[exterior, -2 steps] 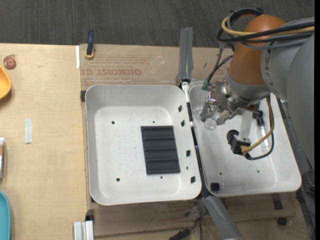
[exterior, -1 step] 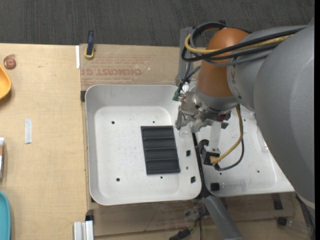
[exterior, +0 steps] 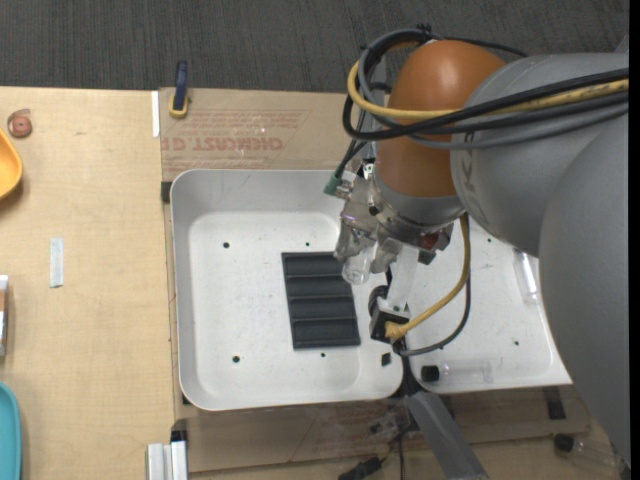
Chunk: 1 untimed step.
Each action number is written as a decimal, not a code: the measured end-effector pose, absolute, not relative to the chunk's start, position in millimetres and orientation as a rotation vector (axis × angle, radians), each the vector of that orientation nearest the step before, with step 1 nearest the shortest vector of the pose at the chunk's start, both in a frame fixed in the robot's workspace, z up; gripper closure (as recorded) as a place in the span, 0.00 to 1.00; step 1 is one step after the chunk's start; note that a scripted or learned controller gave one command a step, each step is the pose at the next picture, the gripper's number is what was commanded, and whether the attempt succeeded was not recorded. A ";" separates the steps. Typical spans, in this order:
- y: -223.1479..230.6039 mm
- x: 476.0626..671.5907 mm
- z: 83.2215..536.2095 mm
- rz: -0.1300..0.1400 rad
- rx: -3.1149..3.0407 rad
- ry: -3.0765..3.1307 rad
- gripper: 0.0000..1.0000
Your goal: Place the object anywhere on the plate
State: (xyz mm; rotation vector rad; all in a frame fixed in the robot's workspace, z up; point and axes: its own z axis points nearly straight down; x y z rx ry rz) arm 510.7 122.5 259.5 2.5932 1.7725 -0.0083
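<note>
Big grey arm (exterior: 560, 168) sweeps in from the right, its orange band (exterior: 435, 118) bulging over the bins, yellow and black cables looping round it. Under it, the counter (exterior: 80, 298) of pale wood runs out to the left. The left white bin (exterior: 200, 368) sits square in the middle, the right bin (exterior: 500, 358) partly under the arm. Behind the bins lies a brown cardboard sheet (exterior: 235, 133) with red printing, seen upside down and mirrored; the big line looks like "CHEMCAST GP", the smaller lines too faint to read. In the left bin, a dark ribbed rectangular plate (exterior: 322, 301) lies flat, right of centre. The claw (exterior: 358, 260) hangs just at the plate's upper right corner, metal and clear parts bunched together; cannot tell how it stands. The object itself can't be made out. Small stuff: an orange piece (exterior: 8, 168) at the left edge, a blue-handled clamp (exterior: 180, 86) up top.
</note>
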 end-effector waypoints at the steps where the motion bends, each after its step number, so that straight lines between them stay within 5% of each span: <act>1: 165.6 534.5 232.7 -0.011 2.616 1.738 1.00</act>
